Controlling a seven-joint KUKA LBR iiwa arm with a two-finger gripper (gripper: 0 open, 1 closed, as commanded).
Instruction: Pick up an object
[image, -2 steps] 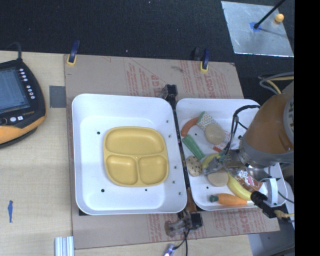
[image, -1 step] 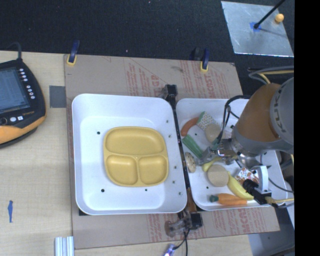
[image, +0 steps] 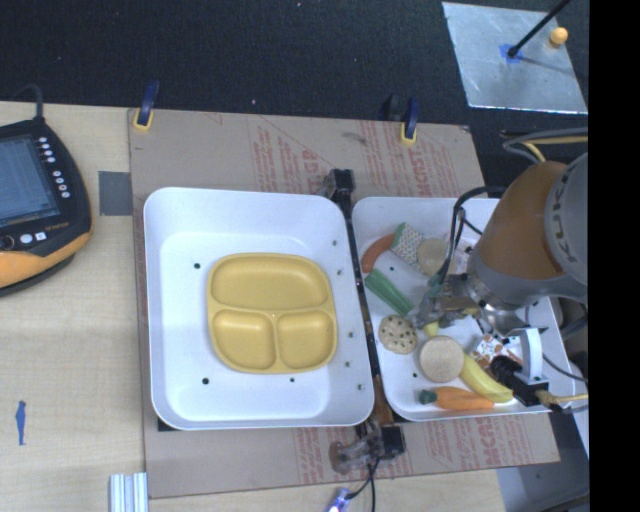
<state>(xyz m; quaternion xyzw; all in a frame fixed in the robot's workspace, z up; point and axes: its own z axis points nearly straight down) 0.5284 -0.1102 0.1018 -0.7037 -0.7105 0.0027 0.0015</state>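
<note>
Yellow divided tray (image: 272, 310) in left bin (image: 165, 300); arm (image: 525, 240) over toy food in right bin (image: 400, 405).

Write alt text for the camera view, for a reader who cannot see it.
A grey and orange robot arm reaches from the right into the right white bin, above toy foods: a banana, a carrot, a cookie. The left white bin holds a yellow divided plate.

The left bin (image: 180, 300) looks like smooth, faintly glossy white plastic; the yellow divided tray (image: 272, 310) in it, matt plastic. At 3 o'clock of it, the right bin (image: 400, 400) has the same finish. Beneath lies matt brown cardboard (image: 250, 150) on pale wood-grain bench (image: 60, 400). The banana (image: 484, 381) looks like shiny plastic
</note>
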